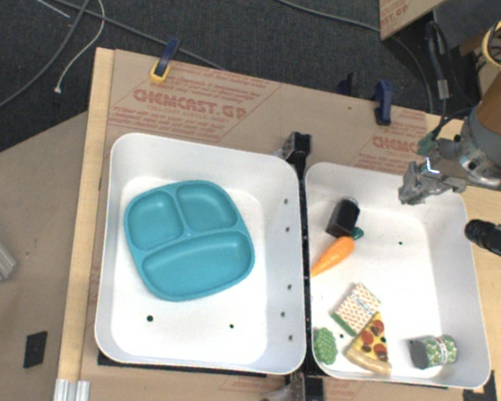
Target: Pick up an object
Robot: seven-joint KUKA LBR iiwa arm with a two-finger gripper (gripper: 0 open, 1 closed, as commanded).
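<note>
The right bin point(430, 263) holds several small things. An orange toy carrot point(334, 254) lies near its left wall, with a black block point(344, 217) just above it. A small patterned box point(356, 307) and a pizza slice toy point(370, 344) lie toward the front, a green leafy piece point(326, 345) at the front left, and a small can with a green label point(433, 351) at the front right. My gripper point(417, 189) hangs over the bin's far edge, above and right of the black block, with nothing visibly between its fingers.
The left bin point(117, 315) holds a blue divided plate point(189, 239). Blue clamps point(166, 57) point(382, 103) pin the cardboard board at the back. A black clip point(297, 145) sits where the two bins meet.
</note>
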